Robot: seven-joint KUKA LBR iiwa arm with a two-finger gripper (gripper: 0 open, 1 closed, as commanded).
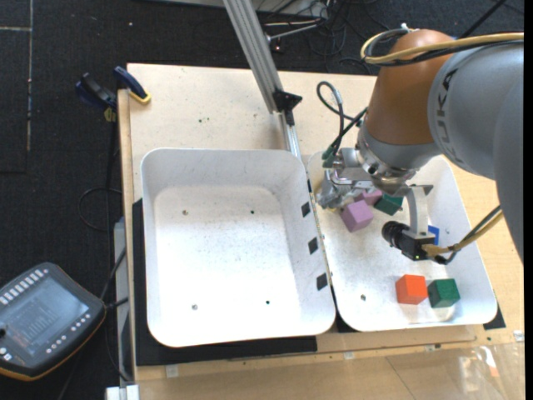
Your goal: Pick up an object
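The arm reaches in from the right and hangs over the back of the right bin (466,223). Its gripper (337,190) sits low near the bin's left wall, largely hidden under the wrist. A purple block (358,215) lies just to the right of it, touching or nearly touching the gripper. A small magenta piece (371,197) and a dark green block (389,204) sit behind the purple one, partly under the wrist. Toward the front of the same bin rest an orange cube (410,290) and a green cube (444,292), side by side.
The left bin (166,215) stands beside the right one, their walls meeting in the middle. A slanted metal pole (258,57) crosses the back of the bench. A blue and yellow clamp (112,90) lies at the back left corner. A pendant (42,315) rests off the bench at lower left.
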